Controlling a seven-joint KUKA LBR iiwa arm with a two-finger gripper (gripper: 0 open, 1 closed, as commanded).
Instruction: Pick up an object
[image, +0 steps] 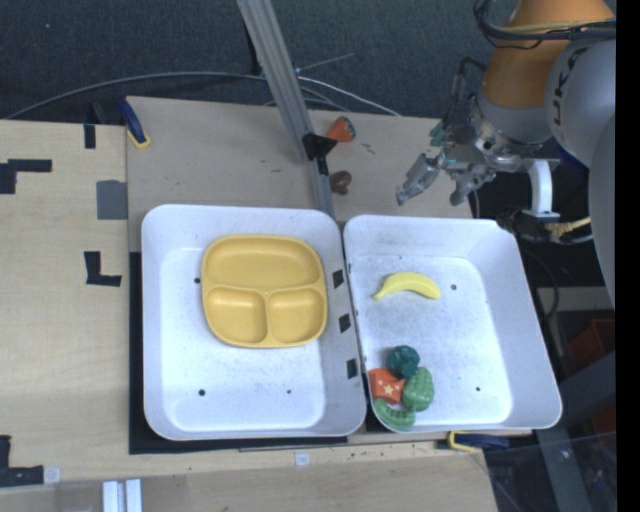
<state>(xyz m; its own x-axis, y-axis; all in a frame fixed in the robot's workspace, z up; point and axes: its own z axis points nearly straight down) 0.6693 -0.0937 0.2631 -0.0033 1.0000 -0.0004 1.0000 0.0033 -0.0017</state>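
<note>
A yellow banana (407, 287) lies flat in the right bin (520, 300), in its far half and nearer the left wall than the right. It is small, smooth and evenly yellow, curved in a shallow arch with both tips pointing toward the near edge. At the near left corner of the same bin sits a tight cluster of toys: a dark teal piece (404, 359), an orange-red piece (385, 384) touching it on the left, and a green piece (417, 391) on the near side (a pale green rim curls under them, and I cannot tell whether it belongs to the green piece or is a separate thing).

The left bin (165, 300) carries a yellow tray (265, 290) with three compartments, set in its far half and toward the right wall.

The arm (545, 70) comes in from the upper right, its orange band high near the frame's top edge and the wrist bent down and to the left. The gripper (440, 178) hangs above the bare bench just beyond the far edge of the right bin, near that bin's far left corner and well apart from the banana. Its fingers are spread apart and nothing sits between them.

Beyond the bins, a grey post (285, 85) slants across the bench, with a small orange-and-green toy (342, 128) and a brown one (340, 182) near its base.
</note>
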